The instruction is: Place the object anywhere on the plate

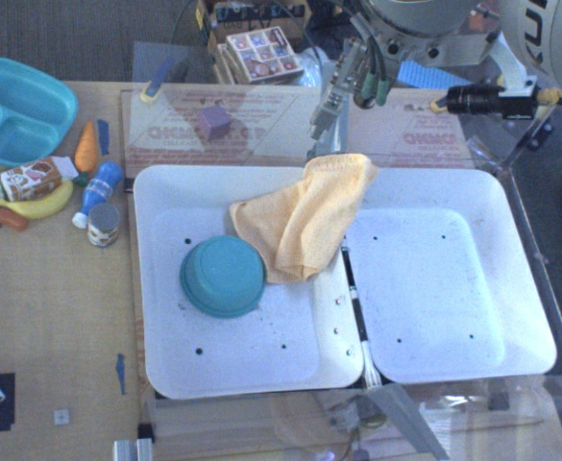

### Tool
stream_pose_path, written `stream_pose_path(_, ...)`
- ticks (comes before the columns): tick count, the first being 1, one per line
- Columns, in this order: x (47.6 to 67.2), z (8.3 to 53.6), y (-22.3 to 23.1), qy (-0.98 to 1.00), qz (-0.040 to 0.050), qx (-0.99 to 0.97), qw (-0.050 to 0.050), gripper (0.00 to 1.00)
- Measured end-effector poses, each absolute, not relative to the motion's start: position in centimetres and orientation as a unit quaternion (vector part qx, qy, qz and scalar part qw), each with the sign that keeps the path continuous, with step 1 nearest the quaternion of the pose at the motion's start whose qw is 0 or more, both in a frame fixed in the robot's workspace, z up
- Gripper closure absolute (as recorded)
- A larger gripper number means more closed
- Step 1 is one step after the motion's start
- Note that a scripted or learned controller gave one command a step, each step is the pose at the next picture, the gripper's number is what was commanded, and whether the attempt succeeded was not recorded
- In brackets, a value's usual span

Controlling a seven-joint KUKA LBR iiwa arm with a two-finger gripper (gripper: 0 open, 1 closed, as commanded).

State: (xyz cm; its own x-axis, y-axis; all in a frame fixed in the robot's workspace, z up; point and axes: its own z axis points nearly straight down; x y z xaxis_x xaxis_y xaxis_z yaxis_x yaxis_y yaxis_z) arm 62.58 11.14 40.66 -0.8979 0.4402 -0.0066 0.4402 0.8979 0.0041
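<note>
Task not done yet. Yellow cloth (pixel 307 217) lying draped over left bin's (pixel 156 219) right rim, touching teal plate (pixel 223 276). Pincer (pixel 327 123) hovering beyond far edge; finger state: cannot tell.
</note>
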Motion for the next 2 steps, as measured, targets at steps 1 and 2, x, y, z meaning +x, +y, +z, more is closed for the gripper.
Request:
stream_pose_path(1,57.2,37.6,11.8,0.983,0.0005,0.186,0.001,1.00)
stream_pose_path(2,52.8,33.9,11.4,0.961,0.0001,0.277,0.000,1.00)
